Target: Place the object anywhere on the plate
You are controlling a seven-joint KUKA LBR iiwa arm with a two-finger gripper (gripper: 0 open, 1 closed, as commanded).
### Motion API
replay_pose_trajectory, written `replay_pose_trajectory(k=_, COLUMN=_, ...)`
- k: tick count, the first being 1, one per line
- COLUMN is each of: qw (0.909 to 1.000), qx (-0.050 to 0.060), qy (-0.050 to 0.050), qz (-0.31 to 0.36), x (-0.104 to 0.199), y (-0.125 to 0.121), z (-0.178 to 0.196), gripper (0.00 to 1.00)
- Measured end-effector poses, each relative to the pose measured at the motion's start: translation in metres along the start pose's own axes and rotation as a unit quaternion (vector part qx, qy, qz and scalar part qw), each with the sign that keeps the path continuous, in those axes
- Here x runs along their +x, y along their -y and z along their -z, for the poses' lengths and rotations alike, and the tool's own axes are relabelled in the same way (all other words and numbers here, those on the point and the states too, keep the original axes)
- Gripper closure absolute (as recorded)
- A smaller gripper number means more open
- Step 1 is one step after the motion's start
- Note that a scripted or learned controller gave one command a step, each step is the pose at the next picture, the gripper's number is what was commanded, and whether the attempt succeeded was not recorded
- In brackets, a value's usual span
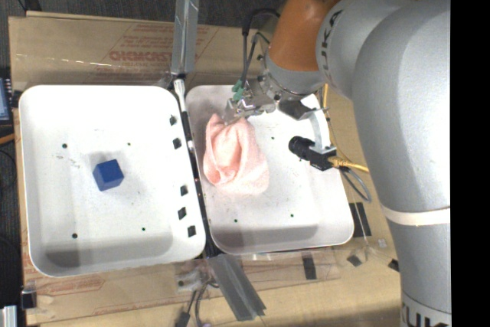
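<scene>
Gripper (239, 108) sits low at the rear of the right bin (321, 230), at the upper end of the pink cloth (233, 153). Jaw state cannot be determined. The cloth lies crumpled on the bin floor. A blue cube (108, 174) rests in the left bin (46, 253).

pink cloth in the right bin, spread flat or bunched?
Bunched. The pink cloth lies as a crumpled, folded-over lump in the right bin, its top end right at the gripper.
</scene>
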State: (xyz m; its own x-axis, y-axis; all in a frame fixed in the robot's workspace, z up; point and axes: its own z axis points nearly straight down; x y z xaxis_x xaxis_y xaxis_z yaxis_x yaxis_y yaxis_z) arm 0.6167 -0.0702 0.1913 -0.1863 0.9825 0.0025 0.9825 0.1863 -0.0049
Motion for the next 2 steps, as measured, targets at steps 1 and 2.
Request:
replay_pose_trajectory(k=1, qw=1.0, qx=-0.001, qy=0.001, qz=0.004, x=0.001, y=0.0, z=0.04, gripper=1.0)
replay_pose_trajectory(k=2, qw=0.9789, qx=0.0, qy=0.001, qz=0.204, x=0.043, y=0.014, z=0.034, gripper=1.0)
